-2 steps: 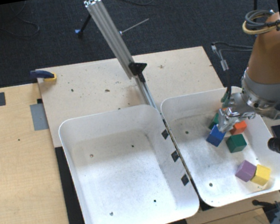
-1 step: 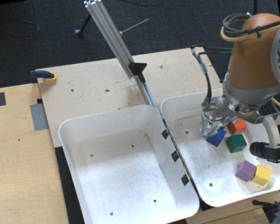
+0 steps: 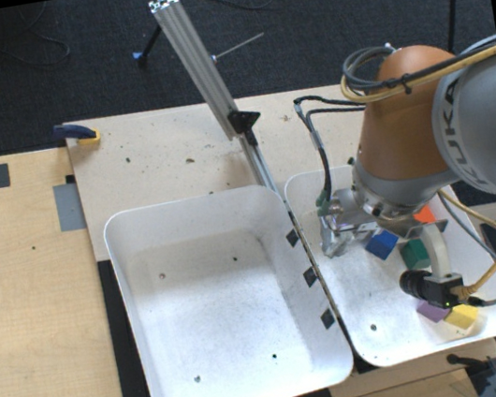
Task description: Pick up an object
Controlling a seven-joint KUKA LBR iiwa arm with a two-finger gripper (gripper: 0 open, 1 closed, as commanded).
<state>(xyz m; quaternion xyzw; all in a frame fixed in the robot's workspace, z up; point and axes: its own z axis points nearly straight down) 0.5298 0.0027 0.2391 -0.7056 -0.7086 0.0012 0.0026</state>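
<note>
The gripper (image 3: 335, 236) is lowered into the right bin (image 3: 386, 335) near its left wall; its grip cannot be told. A blue block (image 3: 382, 245) lies just beside it, with green (image 3: 415, 254), purple (image 3: 430, 311) and yellow (image 3: 462, 318) blocks farther right.

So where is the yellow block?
The yellow block lies in the right bin's near right corner, beside a purple block.
</note>
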